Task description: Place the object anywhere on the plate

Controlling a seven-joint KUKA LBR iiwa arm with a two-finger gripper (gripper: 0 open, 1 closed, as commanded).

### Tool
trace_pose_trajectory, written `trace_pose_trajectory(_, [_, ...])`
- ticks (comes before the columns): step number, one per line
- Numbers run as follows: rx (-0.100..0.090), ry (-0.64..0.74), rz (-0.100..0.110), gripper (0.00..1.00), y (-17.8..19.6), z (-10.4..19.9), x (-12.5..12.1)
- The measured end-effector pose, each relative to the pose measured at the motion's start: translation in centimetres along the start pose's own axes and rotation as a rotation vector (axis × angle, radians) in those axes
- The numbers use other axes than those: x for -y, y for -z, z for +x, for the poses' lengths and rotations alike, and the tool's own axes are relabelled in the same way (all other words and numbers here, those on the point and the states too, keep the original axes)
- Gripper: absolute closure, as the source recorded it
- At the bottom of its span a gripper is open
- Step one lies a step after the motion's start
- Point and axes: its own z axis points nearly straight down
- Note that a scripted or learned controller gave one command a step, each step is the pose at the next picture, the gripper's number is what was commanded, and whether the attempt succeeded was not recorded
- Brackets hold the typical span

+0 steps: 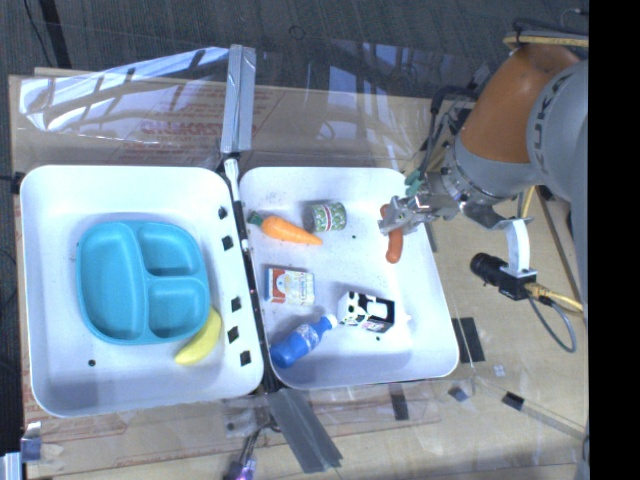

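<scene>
A: What does the figure show at the gripper?

B: The gripper sits at the upper right of the right bin; a small red sausage hangs straight down from its tip, and its top end appears pinched between the closed fingers, so the gripper grasps the sausage; from its hanging pose it seems lifted off the bin floor, though the view cannot confirm this.

A: Where is the target?

B: The blue plate lies in the left bin, well apart from the sausage; a banana rests against the plate's lower right rim.

A: Why is the rest left lying?

B: The carrot, can, small carton, bottle and black-and-white toy lie scattered on the right bin's floor, apart from the gripper; one object per carry appears to be the plan; the divider between the bins likely explains a lifted carry.
</scene>
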Motion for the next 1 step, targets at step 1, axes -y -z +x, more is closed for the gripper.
trace_pose_trajectory(1, [0.001,0.007,-0.001,1.0,-0.87,6.35,-2.81])
